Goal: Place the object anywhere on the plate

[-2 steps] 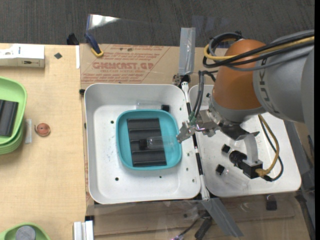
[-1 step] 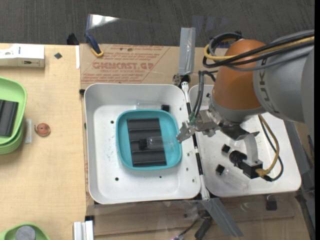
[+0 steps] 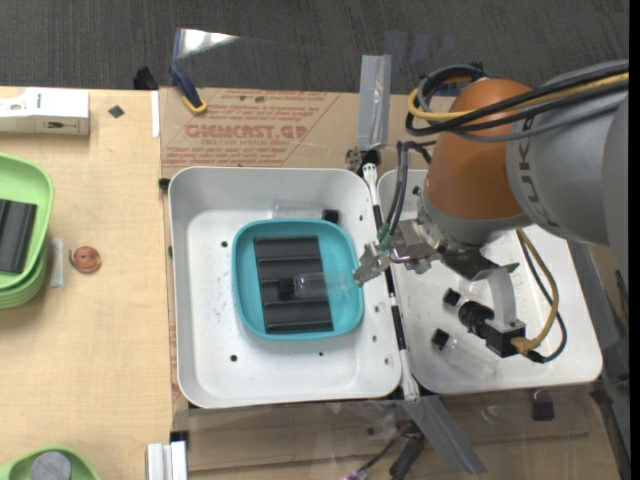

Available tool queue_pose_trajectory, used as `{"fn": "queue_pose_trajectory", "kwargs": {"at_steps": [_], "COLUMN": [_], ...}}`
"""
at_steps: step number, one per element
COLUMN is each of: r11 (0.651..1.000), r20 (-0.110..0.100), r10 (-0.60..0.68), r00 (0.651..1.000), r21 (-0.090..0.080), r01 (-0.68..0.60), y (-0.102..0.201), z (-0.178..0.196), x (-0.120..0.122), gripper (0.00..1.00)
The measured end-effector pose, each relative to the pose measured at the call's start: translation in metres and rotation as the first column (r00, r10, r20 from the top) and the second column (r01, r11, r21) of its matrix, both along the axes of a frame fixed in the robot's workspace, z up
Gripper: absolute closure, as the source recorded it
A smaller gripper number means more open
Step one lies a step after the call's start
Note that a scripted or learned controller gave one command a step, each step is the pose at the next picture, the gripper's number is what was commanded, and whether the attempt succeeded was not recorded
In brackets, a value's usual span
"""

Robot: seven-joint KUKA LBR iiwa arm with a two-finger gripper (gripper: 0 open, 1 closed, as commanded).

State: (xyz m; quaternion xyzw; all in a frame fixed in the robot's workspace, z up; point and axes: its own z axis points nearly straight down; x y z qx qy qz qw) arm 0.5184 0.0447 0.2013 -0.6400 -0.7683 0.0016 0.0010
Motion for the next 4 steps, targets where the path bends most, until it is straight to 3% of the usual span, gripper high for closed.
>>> {"fn": "queue_pose_trajectory", "kwargs": {"at_steps": [4], "r11": [1.0], "r20": [0.0], "r10": [0.0], "r00": [1.0], "r21": [0.0], "r01": [0.0], "y": [0.0], "z": [0.0], "x": [0.0], "gripper": [0.0]}}
